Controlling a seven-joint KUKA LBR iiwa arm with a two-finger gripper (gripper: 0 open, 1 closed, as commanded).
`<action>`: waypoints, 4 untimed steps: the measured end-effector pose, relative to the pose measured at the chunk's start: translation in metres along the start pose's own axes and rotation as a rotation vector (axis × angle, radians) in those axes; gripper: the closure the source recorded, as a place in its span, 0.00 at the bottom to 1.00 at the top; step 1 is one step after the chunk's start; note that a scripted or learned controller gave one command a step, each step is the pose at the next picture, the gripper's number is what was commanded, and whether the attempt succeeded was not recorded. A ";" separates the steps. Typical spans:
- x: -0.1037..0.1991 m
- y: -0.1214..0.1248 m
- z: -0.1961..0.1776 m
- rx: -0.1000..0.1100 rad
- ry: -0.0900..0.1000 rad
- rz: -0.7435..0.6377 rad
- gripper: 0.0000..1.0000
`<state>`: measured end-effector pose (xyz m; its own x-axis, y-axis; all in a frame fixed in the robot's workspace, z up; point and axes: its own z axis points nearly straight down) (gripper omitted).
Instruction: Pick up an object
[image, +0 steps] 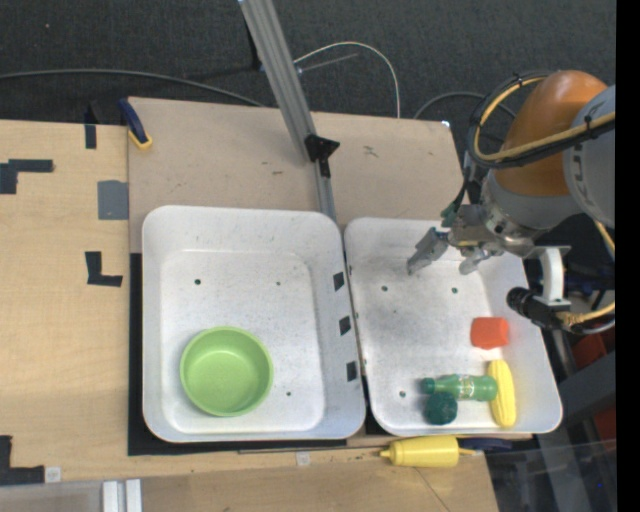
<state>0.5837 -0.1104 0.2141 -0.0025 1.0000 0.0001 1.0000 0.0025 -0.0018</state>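
Grey end effector (446, 257) — fingers spread wide (nothing between) — above right bin (400, 300), no legible labels.

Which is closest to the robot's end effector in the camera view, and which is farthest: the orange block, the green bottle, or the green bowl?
Measured from the end effector at the top of the right bin:
1. Orange block, just below it in the right bin.
2. Green bottle, lower down, near the right bin's front edge.
3. Green bowl, far off in the left bin's lower left corner.
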 end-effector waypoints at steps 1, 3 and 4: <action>0.000 0.000 0.000 0.000 0.000 0.000 0.00; -0.009 0.003 0.123 0.007 0.000 0.001 0.00; -0.008 0.003 0.126 0.000 -0.001 0.001 0.00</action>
<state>0.5866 -0.1185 0.0885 -0.0013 1.0000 -0.0008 1.0000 0.0013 -0.0019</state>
